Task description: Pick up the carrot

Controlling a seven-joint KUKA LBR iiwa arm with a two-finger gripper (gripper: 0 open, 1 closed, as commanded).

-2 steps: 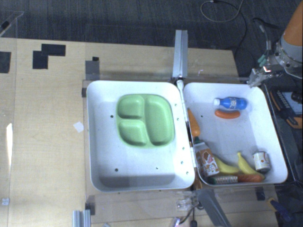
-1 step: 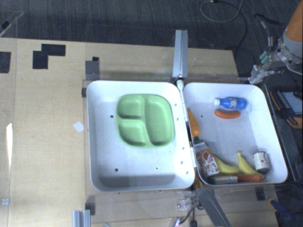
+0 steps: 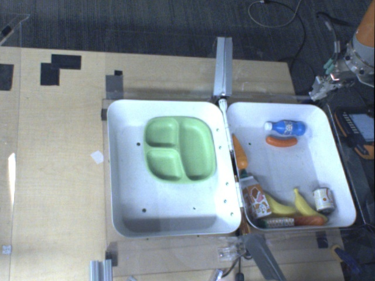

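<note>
Carrot: lies in the right bin, pressed up against its left wall, lengthwise along that wall, with a greenish tip at the lower end.
Jaws: up at the far right, above the dark floor just past the right bin's far corner, well apart from the carrot; nothing sits between them, and from here I cannot tell whether they are open or closed.
Arm: comes in from the right edge, grey with an orange patch at the top.
Right bin: white and shallow, touching the left bin along the middle.
Blue bottle: on its side near the far wall of the right bin.
Sausage: reddish, just beside the bottle on the near side.
Bananas: two yellow ones along the near wall.
Carton: small printed box in the near left corner, close below the carrot.
Can: silver, near the right corner.
Left bin: holds a green divided tray with three compartments.
Desk: light wood, with black marks at the far left.
</note>
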